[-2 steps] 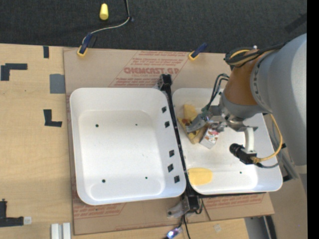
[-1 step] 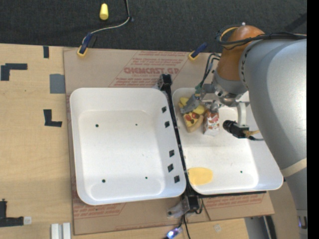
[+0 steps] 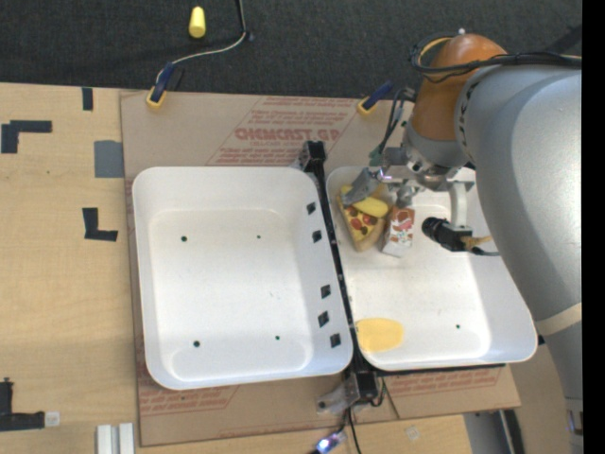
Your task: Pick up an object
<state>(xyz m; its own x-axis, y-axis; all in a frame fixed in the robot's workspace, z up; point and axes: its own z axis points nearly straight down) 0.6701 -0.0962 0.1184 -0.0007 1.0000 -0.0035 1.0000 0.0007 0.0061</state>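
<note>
In the right bin (image 3: 473,348), a pizza-slice toy (image 3: 360,225) lies near the back left corner, with a yellow piece (image 3: 371,206) resting on top of it. A small red and white carton (image 3: 401,232) stands just to their right. A flat yellow disc (image 3: 379,333) lies at the bin's front left. My gripper (image 3: 386,180) hangs low over the back of this bin, right above the yellow piece and the pizza slice. Whether it touches them is hidden by the wrist.
The left bin (image 3: 227,272) sits beside the right one, with a black divider strip (image 3: 324,253) between them. The grey arm (image 3: 529,178) covers the right side of the right bin. Both bins rest on a cardboard sheet (image 3: 265,130).
</note>
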